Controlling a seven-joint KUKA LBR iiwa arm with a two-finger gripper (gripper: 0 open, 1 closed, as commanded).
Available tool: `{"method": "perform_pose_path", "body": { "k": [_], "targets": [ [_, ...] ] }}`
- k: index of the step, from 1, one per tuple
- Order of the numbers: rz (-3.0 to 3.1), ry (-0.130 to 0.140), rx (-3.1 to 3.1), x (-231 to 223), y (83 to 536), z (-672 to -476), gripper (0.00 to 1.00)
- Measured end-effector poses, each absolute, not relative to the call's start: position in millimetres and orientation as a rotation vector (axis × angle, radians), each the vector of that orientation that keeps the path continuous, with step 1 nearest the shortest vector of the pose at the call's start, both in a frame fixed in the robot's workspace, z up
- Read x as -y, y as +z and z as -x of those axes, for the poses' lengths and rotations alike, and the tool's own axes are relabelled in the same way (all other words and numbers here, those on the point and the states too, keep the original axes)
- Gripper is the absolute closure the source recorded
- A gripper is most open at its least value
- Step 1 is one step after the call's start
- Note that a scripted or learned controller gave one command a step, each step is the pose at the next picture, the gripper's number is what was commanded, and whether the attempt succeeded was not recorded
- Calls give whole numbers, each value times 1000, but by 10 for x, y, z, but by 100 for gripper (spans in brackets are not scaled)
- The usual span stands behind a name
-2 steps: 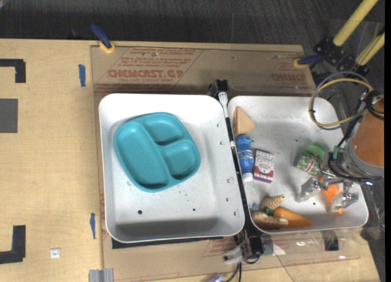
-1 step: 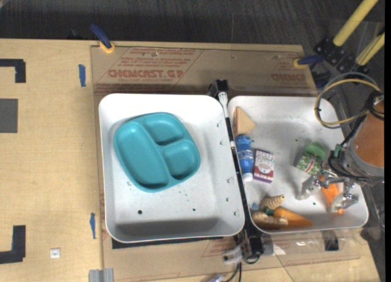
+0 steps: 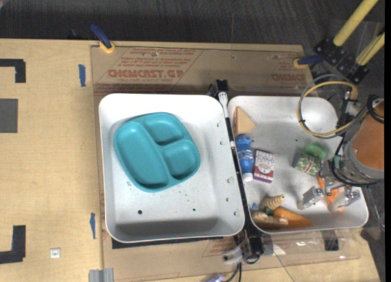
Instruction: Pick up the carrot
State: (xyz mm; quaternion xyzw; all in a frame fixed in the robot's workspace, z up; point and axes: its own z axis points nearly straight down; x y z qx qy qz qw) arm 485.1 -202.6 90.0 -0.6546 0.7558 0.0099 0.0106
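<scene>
The carrot (image 3: 293,217) is orange and tapered. It lies flat along the front wall of the right bin (image 3: 287,115), pointing right. My gripper (image 3: 330,195) hangs low over the bin's right front corner, a short way right of the carrot's tip and slightly behind it, not touching it. A small orange patch shows at the gripper's middle; I cannot make out what it is. The arm with its orange band (image 3: 371,145) comes in from the right edge.
Touching the carrot's left end are a spotted tan toy (image 3: 272,202) and a brown piece (image 3: 261,216). A green object (image 3: 310,158), a small purple-white box (image 3: 264,166), a blue bottle (image 3: 244,152) and a tan wedge (image 3: 242,119) also lie here. The left bin (image 3: 201,213) holds a teal divided plate (image 3: 157,150).
</scene>
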Motion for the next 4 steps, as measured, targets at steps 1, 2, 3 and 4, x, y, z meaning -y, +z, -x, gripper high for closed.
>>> {"method": "perform_pose_path", "body": {
  "k": [1, 2, 3, 4],
  "targets": [
    [2040, 8, -2358, 2066, 1007, -4885, 100],
    [2042, 20, -2349, 2011, 1002, -4889, 0],
    [2035, 12, -2349, 2012, 1104, -4912, 100],
    [2035, 14, -2349, 2012, 1101, -4910, 0]
  ]
}}
